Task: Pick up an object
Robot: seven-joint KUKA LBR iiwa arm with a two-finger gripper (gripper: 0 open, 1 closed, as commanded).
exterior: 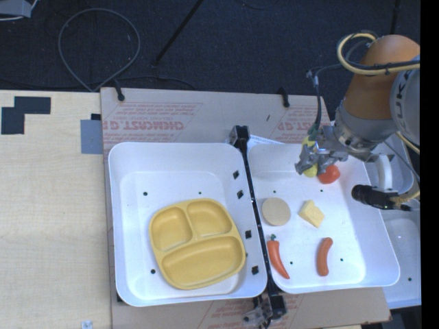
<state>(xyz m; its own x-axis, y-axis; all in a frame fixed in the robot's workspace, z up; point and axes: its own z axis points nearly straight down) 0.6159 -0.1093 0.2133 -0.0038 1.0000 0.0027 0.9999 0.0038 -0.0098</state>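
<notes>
- The end effector (312, 164) sits low in the right white bin (374, 269), over a small yellow piece beside a red round tomato-like toy (330, 175).
- Whether it grips anything, I cannot tell.
- Lifting looks left to do.

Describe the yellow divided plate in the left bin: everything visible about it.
The plate is a yellow, rounded-square tray, plastic by its look, with three compartments: two smaller ones at the far side and one long one nearer the camera, split by raised ridges. Nothing lies in any of them. It lies flat and upright on the floor of the left bin, turned slightly askew, toward the near right corner, its right edge close to the bin's wall. Nothing else touches it.
</notes>
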